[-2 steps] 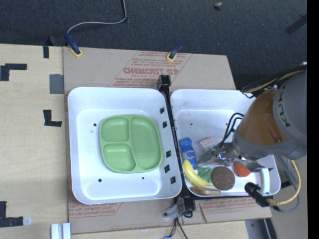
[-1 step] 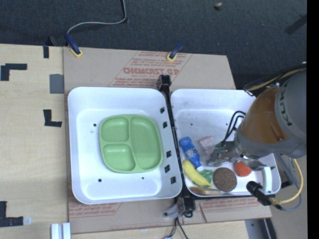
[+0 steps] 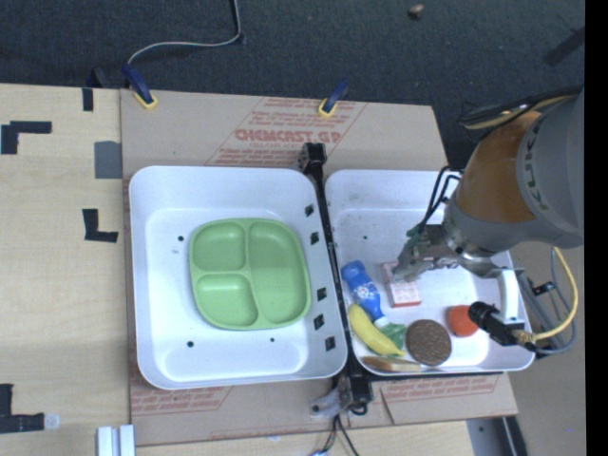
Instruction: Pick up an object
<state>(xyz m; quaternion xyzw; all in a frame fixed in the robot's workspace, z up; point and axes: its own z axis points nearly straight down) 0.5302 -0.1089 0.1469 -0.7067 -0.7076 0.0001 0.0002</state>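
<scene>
Starting far left of the jaws: green divided plate (image 3: 251, 274) lying flat in the left bin (image 3: 152, 283), well apart, probably too broad to pinch. Nearer, just left and below: blue bottle (image 3: 362, 289) beside a banana (image 3: 372, 333), crowded against the right bin (image 3: 380, 180) wall, so awkward to reach. Directly beneath the jaws: pink-and-white packet (image 3: 405, 293), flat on the floor, likely the target given the hover above it. Right and below: brown disc (image 3: 428, 342) and small red thing (image 3: 462, 320). Cannot tell whether jaws released or clenched; nothing visibly gripped
</scene>
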